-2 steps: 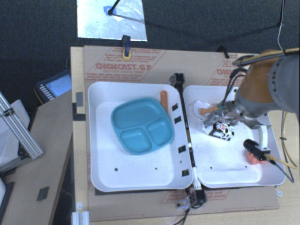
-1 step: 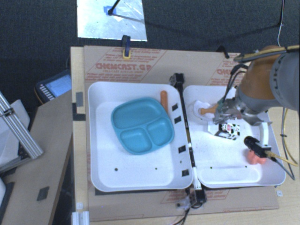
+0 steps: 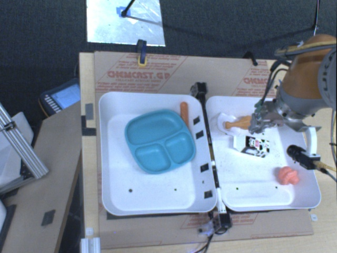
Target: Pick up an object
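Black-and-white patterned object (image 3: 256, 146) in right bin (image 3: 263, 194), gripper (image 3: 258, 124) just above, finger state unclear, board (image 3: 158, 67) printed "CHEMCAST GP"

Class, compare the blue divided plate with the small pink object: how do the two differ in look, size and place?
The blue divided plate is far larger than the pink object. The plate is flat with three compartments; the pink object is a rounded lump. The plate lies in the left bin, the pink object in the right bin near its front right corner. Both lie apart from the tool.
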Motion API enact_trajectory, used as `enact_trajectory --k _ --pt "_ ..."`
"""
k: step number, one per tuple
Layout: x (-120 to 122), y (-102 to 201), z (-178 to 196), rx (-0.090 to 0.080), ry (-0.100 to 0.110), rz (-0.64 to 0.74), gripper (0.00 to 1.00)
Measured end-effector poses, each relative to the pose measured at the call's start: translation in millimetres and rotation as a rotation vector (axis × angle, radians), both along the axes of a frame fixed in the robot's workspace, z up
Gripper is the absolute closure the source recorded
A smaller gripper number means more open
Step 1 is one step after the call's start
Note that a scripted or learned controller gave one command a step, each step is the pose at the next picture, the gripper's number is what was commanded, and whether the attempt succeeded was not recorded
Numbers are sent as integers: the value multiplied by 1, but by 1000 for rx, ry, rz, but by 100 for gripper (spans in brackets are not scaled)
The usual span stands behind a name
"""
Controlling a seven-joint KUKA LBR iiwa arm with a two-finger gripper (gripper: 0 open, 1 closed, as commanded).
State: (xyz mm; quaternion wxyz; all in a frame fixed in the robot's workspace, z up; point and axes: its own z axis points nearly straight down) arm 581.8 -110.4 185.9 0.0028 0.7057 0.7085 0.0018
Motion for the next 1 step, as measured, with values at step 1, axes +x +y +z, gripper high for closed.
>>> enact_trajectory --k 1 --pt "2 0 42 0 0 1 100"
